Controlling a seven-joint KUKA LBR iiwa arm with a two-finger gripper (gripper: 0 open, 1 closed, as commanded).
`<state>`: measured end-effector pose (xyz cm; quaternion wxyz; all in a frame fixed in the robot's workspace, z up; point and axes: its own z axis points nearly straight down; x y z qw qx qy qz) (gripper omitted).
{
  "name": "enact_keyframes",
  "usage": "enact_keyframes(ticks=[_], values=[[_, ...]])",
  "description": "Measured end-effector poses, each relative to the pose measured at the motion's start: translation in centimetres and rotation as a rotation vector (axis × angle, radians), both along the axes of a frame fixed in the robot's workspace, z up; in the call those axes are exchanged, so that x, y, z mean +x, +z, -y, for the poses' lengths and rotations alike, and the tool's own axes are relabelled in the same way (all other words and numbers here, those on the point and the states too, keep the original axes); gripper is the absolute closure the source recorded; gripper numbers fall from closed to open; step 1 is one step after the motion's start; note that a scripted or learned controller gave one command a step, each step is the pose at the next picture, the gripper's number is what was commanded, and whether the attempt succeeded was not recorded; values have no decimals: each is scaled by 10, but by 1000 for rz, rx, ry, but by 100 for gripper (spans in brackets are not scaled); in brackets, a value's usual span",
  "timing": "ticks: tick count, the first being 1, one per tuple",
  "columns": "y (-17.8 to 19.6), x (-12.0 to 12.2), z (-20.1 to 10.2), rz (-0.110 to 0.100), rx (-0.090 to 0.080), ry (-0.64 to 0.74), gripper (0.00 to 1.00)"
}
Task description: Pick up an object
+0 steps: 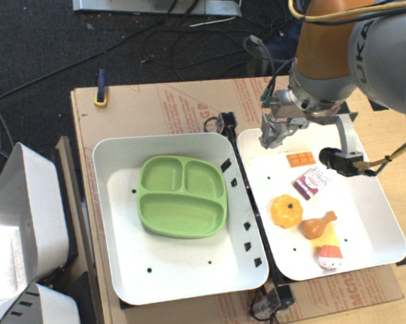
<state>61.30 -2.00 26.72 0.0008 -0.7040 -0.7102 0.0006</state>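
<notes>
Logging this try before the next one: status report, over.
Gripper over right bin's far-left corner, holding nothing. Orange waffle nearest, untouched. Pumpkin, drumstick nearer the camera. Nothing in the way.

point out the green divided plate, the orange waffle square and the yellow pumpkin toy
green divided plate (183,196), camera view, centre divider
orange waffle square (301,159), camera view, its middle
yellow pumpkin toy (286,211), camera view, top surface

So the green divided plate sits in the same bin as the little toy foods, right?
Not quite. The camera view shows the green divided plate alone in the left bin, while the toy foods, like the orange pumpkin and drumstick, lie in the right bin.
</notes>
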Motion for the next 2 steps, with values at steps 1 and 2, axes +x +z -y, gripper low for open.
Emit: enact_keyframes(ticks=[1, 2], values=[[-7, 13, -59, 0, 0, 0, 100], [-31, 22, -102, -3, -1, -1, 100]])
